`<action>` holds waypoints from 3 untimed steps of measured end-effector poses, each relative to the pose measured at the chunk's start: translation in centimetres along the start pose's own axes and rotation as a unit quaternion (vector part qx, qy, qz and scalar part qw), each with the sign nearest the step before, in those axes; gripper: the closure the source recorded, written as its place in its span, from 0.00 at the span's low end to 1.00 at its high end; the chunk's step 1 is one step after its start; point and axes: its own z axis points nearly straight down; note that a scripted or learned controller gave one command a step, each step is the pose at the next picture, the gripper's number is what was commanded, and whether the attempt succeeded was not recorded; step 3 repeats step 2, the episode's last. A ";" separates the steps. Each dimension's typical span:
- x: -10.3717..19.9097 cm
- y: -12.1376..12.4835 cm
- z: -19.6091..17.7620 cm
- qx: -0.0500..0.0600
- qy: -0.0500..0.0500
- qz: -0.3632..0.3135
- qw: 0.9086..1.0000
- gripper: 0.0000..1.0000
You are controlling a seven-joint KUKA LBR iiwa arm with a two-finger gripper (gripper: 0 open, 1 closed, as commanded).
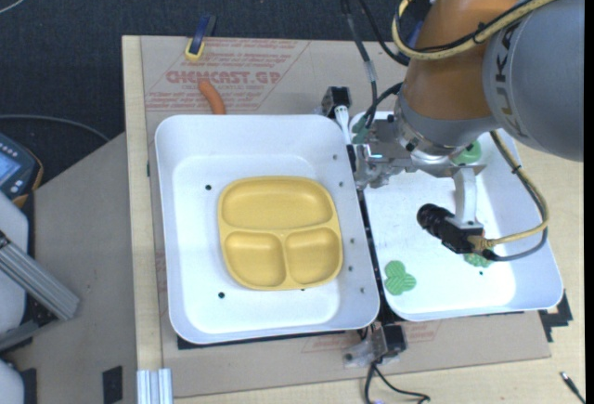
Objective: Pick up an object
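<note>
View from above, at a slant, of a bench with two shallow white bins side by side on a printed cardboard sheet (pixel 241 68). The left-hand bin (pixel 181 207) holds a yellow divided plate (pixel 278 232) with three compartments, lying flat near its middle. The grey arm (pixel 543 68), with its orange band, reaches in from the right and hangs over the right-hand bin (pixel 529 286). The gripper (pixel 379 154) sits low at that bin's upper left corner, just beside the wall shared by the two bins. The bulk of the wrist covers it, so it cannot be told whether the gripper is open or closed, and nothing can be seen held in it. A small green toy (pixel 401 278), lobed like a leaf, lies on the floor of the right-hand bin near its front left corner, well apart from the gripper. A second green scrap (pixel 472 152) peeks out from behind the arm further back. Outside the bins, an orange stick-shaped piece (pixel 213 97) lies on the cardboard behind the left-hand bin. Judging from this, the pick is not yet done. The arm is down in the right-hand bin, but no object is shown grasped, and both the plate and the green toy rest where they lie. Closing on something and lifting it clear appear to remain.
</note>
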 end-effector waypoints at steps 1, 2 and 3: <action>4.8 -2.7 -0.2 0.000 0.000 0.000 1.000 1.00; 4.9 -2.5 1.7 0.001 -0.001 0.003 1.000 1.00; 4.9 -2.5 1.7 0.001 -0.001 0.003 1.000 1.00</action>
